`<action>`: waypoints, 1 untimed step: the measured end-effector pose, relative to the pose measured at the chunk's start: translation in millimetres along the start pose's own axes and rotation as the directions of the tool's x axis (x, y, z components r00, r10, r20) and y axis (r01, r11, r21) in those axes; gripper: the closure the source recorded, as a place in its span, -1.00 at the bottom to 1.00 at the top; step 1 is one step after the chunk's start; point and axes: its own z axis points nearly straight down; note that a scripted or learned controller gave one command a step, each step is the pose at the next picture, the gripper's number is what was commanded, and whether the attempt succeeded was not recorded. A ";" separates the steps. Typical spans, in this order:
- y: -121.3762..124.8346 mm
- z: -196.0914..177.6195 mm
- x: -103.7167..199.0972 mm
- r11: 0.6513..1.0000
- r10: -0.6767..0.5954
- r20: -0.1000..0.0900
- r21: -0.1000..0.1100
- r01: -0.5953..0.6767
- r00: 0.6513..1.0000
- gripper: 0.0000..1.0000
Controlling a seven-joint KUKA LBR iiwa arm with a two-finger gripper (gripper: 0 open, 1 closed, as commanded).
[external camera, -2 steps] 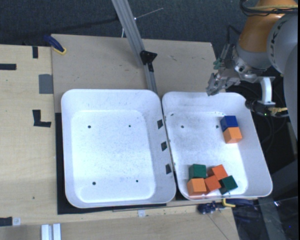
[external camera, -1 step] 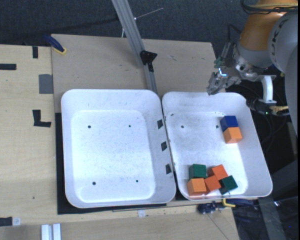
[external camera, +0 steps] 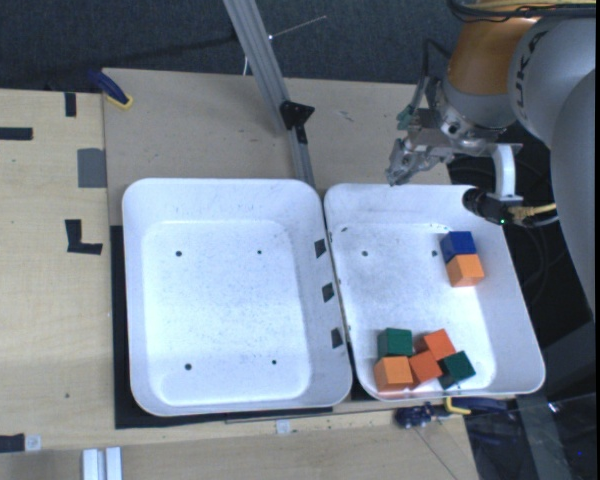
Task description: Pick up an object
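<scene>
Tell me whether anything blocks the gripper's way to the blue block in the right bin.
Nothing visible does. The gripper hangs above the right white bin's far rim; bare bin floor separates it from the blue block, which touches an orange block.

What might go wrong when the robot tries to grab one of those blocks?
1. The pincer hangs over the right bin's far rim, away from every block, so it could come down on bare plastic.
2. The blue block and an orange block touch, so it may nudge one while going for the other.
3. The green and orange blocks in the near cluster sit packed against the rim, leaving little room.
</scene>
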 end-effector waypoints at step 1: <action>-3.4 -9.0 58.9 1.000 -0.002 -0.002 0.001 0.002 1.000 1.00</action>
